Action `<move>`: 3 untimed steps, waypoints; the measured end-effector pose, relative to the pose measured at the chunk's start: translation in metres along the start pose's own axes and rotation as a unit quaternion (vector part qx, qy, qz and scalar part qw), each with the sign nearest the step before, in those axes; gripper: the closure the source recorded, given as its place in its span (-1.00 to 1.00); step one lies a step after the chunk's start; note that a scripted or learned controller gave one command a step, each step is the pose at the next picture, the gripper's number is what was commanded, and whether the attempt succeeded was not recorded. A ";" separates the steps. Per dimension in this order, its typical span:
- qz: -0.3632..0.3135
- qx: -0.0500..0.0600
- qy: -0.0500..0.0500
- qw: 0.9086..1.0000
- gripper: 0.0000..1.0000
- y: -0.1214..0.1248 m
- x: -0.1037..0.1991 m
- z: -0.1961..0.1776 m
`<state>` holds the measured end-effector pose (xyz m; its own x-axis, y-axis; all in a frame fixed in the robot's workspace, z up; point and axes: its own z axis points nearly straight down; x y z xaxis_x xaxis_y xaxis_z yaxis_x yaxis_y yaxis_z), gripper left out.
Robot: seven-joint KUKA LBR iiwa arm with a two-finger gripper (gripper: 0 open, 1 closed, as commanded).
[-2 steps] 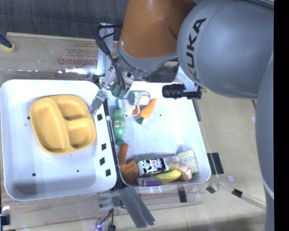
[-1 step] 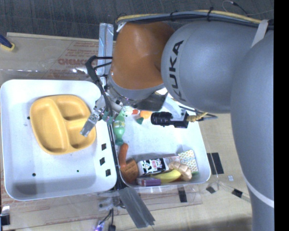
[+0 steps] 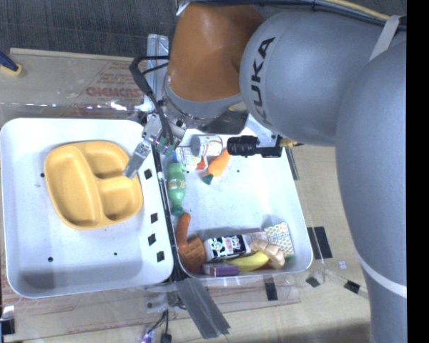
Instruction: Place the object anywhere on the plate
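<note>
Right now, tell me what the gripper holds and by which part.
Cannot be told. The gripper sits over the divide between the bins, beside the plate; no object shows between its fingers.

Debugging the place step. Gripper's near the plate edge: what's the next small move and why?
Probably back to the right bin to regrasp: the gripper sits over the plate's right rim, but I see nothing between its fingers, and the toys still lie in that bin.

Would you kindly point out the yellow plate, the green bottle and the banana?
yellow plate [image 3: 71, 174]: camera view, left compartment floor.
green bottle [image 3: 176, 186]: camera view, mid body.
banana [image 3: 249, 262]: camera view, middle of the peel.
</note>
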<state>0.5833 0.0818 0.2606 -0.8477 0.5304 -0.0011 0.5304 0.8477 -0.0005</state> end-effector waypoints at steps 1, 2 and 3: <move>0.001 0.001 0.002 1.000 -1.00 -0.008 0.059 0.167; 0.053 0.000 0.001 0.999 -1.00 -0.060 0.088 0.069; 0.052 0.000 0.001 0.999 1.00 -0.060 0.087 0.059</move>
<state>0.4774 0.0769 0.2013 -0.7881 0.6155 0.0003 0.6155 0.7881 -0.0013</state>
